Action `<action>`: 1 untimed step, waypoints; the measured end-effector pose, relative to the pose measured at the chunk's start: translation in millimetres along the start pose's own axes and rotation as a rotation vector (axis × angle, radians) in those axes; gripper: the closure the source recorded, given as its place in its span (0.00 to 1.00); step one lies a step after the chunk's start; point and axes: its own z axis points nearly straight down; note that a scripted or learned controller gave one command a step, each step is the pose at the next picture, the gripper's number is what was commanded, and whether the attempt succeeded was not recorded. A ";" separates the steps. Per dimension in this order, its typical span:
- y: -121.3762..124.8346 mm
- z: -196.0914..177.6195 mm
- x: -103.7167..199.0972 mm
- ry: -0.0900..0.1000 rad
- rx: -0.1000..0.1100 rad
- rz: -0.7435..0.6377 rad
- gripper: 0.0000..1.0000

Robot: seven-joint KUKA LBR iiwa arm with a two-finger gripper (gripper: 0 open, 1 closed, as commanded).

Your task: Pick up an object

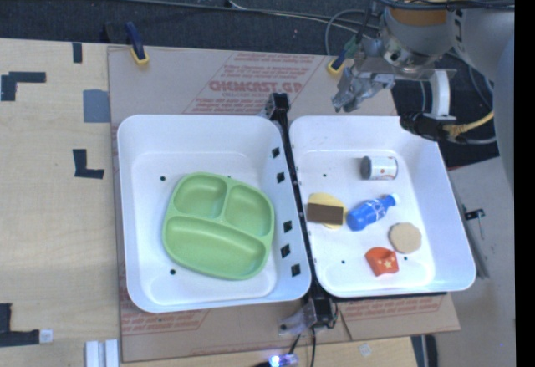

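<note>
The right bin (pixel 435 158) holds several small objects: a small white and dark can (pixel 378 167) lying on its side, a blue bottle (pixel 369 212), a brown and yellow block (pixel 325 211), a tan round cookie (pixel 405 237) and a red piece (pixel 381 261). My gripper (pixel 351 98) hangs above the bench just past the right bin's far edge, well above and behind the can. Nothing shows between its fingers.
The left bin (pixel 134 148) holds a green divided plate (pixel 220 225). A black divider with clips (pixel 284 190) runs between the bins. Cables (pixel 251 6) trail over the dark surface behind the bench. A yellow and blue clamp (pixel 135 46) sits at the board's far left corner.
</note>
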 end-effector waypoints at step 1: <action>-20.4 16.0 58.0 0.000 0.001 -0.001 1.00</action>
